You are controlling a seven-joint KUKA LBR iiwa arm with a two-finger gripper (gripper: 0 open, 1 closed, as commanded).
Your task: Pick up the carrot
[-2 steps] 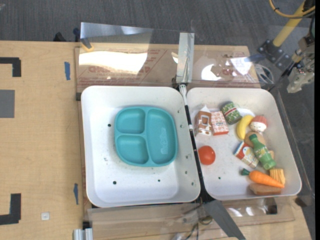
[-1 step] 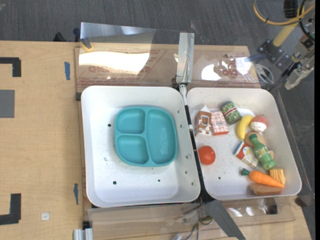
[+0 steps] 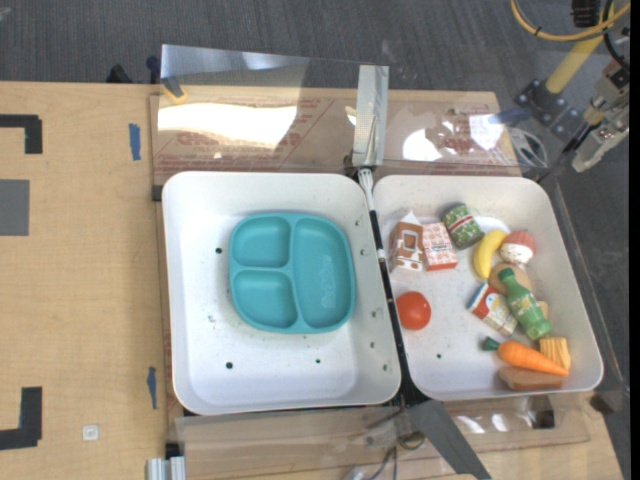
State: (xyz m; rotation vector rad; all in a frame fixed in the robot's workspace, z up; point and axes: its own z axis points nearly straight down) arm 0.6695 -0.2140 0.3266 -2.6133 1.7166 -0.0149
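The carrot (image 3: 532, 357) is orange with a green stub at its left end. It lies flat near the front right corner of the right bin (image 3: 575, 268), resting against a brown piece (image 3: 522, 378) and a yellow block (image 3: 555, 350). The arm's end with the gripper (image 3: 598, 133) hangs outside the bins, beyond the right bin's far right corner, well away from the carrot. Nothing shows in its grasp.
The right bin also holds a red tomato (image 3: 413, 310), a green bottle (image 3: 524, 306), a banana (image 3: 487, 253), a green can (image 3: 462, 224) and two small cartons (image 3: 421, 246). A teal divided plate (image 3: 293, 271) lies in the left bin (image 3: 190, 298). Yellow cable (image 3: 560, 33) loops at the top right.
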